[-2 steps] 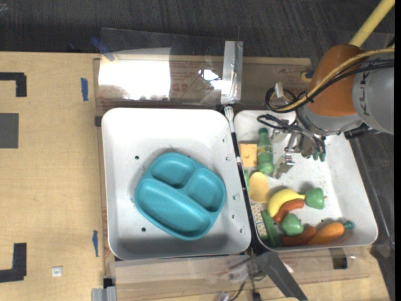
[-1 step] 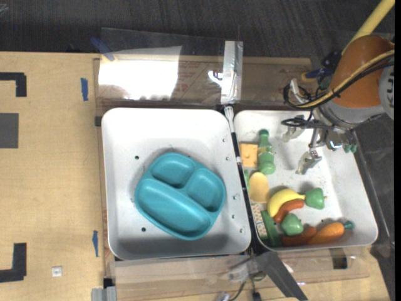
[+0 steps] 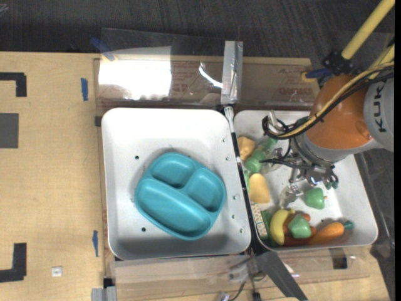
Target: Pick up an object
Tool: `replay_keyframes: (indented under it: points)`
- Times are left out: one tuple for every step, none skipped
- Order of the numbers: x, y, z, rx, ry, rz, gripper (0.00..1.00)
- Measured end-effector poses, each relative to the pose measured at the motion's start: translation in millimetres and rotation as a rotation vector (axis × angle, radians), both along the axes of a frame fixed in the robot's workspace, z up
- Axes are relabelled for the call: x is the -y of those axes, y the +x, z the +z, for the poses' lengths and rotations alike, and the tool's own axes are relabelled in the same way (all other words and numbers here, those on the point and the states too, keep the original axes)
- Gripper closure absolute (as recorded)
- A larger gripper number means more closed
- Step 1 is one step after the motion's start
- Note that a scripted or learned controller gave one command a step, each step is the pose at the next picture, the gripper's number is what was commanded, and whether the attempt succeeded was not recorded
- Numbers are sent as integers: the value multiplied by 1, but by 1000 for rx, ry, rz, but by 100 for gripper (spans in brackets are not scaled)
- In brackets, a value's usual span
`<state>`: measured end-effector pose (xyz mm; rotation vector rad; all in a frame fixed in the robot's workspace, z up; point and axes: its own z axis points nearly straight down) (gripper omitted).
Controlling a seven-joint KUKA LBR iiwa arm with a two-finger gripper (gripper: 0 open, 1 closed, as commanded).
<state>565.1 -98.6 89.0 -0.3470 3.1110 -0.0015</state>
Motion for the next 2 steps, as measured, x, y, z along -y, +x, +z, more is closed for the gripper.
replay_keyframes:
  points:
    - [-1, 4, 11, 12, -1, 2, 100]
    - [-6, 12, 76, -4, -2, 656, 100]
